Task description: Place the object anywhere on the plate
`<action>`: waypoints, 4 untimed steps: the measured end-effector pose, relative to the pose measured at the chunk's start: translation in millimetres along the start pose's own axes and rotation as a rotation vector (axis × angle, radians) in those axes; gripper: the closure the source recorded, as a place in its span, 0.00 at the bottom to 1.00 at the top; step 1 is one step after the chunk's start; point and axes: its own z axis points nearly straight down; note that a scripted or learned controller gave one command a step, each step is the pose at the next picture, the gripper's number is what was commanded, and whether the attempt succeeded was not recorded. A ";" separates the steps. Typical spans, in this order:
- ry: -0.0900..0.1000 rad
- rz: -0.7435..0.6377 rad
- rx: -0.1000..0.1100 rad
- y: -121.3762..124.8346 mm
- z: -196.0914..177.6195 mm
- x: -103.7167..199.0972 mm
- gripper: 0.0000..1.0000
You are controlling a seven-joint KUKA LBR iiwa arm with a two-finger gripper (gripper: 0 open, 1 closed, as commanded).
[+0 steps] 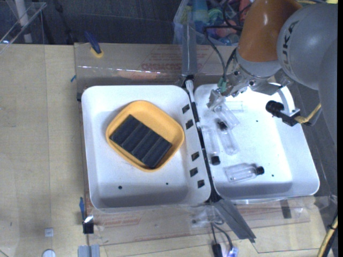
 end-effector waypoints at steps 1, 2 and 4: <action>0.000 -0.165 0.000 -6.0 -7.7 37.6 1.00; 0.001 -0.393 0.000 -18.4 0.3 123.1 1.00; -0.004 -0.709 -0.006 8.0 -4.8 137.6 1.00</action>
